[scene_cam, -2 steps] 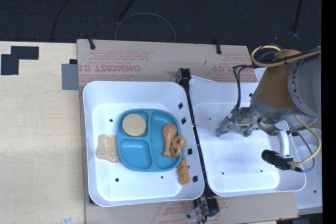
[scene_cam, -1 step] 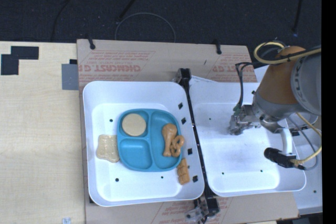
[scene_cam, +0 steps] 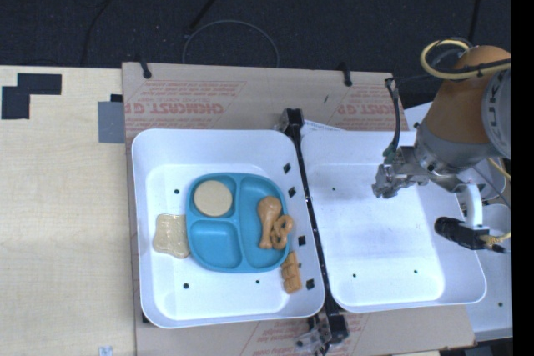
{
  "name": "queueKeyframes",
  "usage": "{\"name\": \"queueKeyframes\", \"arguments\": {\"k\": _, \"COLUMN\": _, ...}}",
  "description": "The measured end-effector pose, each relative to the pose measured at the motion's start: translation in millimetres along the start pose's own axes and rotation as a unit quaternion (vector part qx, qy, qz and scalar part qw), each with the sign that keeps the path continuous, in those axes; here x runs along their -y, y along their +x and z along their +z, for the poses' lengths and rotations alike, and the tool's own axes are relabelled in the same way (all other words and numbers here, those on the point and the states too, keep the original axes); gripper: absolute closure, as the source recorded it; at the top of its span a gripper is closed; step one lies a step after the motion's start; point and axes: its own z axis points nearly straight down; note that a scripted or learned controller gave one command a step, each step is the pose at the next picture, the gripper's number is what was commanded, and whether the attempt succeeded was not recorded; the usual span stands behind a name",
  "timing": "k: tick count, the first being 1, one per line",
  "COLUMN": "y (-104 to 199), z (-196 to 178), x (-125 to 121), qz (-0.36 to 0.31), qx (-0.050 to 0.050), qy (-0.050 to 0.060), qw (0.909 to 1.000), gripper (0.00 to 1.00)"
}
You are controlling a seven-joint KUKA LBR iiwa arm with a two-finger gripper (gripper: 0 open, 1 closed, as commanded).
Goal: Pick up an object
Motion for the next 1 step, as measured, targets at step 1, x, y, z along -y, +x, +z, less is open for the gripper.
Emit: {"name": "queueKeyframes", "arguments": {"k": 1, "y": -4.4, "z": -47.3, "x": -8.9, "qz": 0.0, "qx": 0.0, "qy": 0.0, "qw": 1.0, "gripper": 1.0}}
